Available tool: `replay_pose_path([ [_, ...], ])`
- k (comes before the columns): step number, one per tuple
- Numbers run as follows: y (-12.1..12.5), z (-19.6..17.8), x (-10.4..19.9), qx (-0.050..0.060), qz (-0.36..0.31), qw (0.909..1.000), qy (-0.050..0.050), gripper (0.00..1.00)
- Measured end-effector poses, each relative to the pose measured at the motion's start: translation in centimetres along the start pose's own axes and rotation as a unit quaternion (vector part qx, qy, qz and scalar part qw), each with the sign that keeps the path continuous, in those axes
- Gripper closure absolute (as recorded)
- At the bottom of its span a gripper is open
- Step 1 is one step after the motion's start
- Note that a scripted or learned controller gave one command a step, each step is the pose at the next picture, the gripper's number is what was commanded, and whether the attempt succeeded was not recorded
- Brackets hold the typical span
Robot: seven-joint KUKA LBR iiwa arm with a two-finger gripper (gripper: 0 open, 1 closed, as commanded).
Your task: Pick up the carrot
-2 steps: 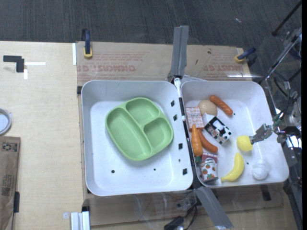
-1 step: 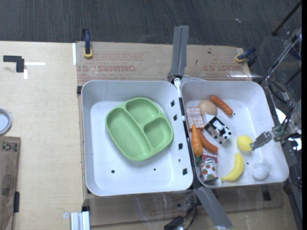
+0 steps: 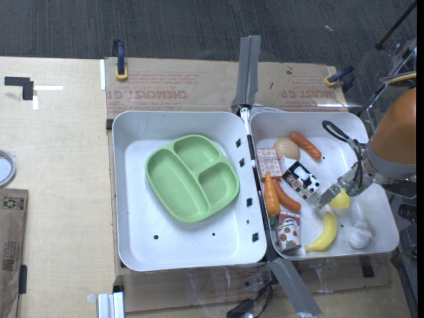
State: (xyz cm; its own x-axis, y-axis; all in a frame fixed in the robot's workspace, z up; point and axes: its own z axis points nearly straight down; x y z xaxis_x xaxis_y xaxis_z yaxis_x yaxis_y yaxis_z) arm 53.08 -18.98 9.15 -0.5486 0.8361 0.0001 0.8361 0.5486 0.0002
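The carrot point(image 3: 271, 195) is orange and tapered. It lies lengthwise along the left wall of the right bin point(image 3: 381, 207), beside a reddish sausage point(image 3: 289, 201). My gripper point(image 3: 328, 196) hangs low in the middle of that bin, roughly a carrot's length to the right of the carrot. It sits just beside a yellow lemon point(image 3: 340, 201) and next to a black-and-white box point(image 3: 299, 179). Nothing shows in the gripper.
The right bin also holds a banana point(image 3: 323, 233), a second sausage point(image 3: 305, 146), a beige roll point(image 3: 286, 148), a pink packet point(image 3: 267, 160), a small printed carton point(image 3: 287, 234) and a white ball point(image 3: 360, 236). A green divided plate point(image 3: 192, 177) lies in the left bin point(image 3: 126, 197).
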Motion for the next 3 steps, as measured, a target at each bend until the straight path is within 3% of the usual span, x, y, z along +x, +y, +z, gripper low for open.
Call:
replay_pose_path([
  [1, 0.0, -0.9, -0.1, -0.001, 0.002, 1.0000, -0.001, 1.00],
  [2, 8.1, -10.0, 10.7, 0.000, 0.048, 0.9988, 0.000, 1.00],
  [3, 3.4, -26.5, 7.0, 0.000, -0.024, 0.9997, -0.001, 1.00],
])
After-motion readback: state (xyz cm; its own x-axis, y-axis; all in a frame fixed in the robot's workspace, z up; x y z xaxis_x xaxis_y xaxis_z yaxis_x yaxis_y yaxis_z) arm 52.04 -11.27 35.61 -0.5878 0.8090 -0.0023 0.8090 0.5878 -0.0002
